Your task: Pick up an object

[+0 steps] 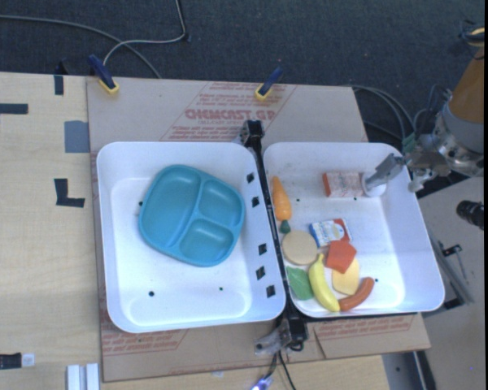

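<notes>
Nearest: right bin [407, 295], front corner, holding banana [323, 285], sausage [356, 296], cracker [300, 248], red block [341, 256]. Mid: carrot [281, 199]. Farther: orange packet [342, 184], gripper [377, 177] just beside it; whether the jaws are open or shut, cannot tell; nothing visibly held. Step: approach. Next: settle over the packet and close.

The arm [470, 112] is cut off by the right edge above the right bin [407, 218], so only its wrist shows. In that bin's near corner, the banana [323, 285] hides part of a green piece [298, 282], too small to identify.
</notes>
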